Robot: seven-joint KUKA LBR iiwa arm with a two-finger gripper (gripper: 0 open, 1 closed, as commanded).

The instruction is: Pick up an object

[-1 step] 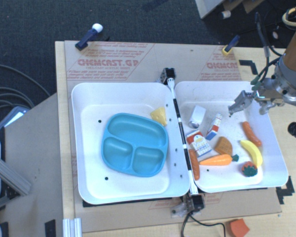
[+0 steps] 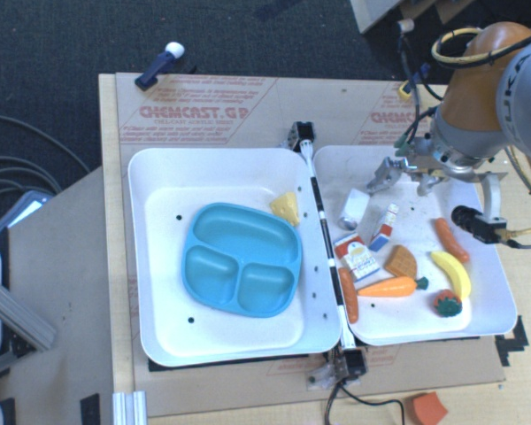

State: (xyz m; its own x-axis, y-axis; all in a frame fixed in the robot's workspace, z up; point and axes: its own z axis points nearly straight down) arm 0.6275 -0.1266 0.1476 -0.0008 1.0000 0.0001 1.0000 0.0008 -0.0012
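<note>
A wooden surface [image 2: 248, 104] printed with red lettering carries two shallow white bins side by side. The left bin [image 2: 150, 264] holds a blue divided plate [image 2: 241, 259], with a pale yellow toy food piece [image 2: 286, 207] just beside the plate's upper right corner. The grey arm [image 2: 487, 78] with its orange band reaches in over the right bin [image 2: 496, 317], and its end effector [image 2: 407, 171] hangs above that bin's upper middle; whether its fingers are apart or together cannot be told from this angle, and nothing is seen between them. Below and to the left of it lie the toys open to picking: a small white block [image 2: 355, 207], a red, white and blue carton-like piece [image 2: 387, 228], possibly a toy milk box, and a red and white box [image 2: 358, 258] near the divider. Further down sit a brown bread-like piece [image 2: 401, 261], an orange carrot [image 2: 388, 287], a red sausage [image 2: 350, 294], a second sausage [image 2: 450, 238], a yellow banana [image 2: 452, 273] and a strawberry [image 2: 448, 304]. A blue and white marker-like item [image 2: 159, 65] lies off the surface's top left corner.
</note>
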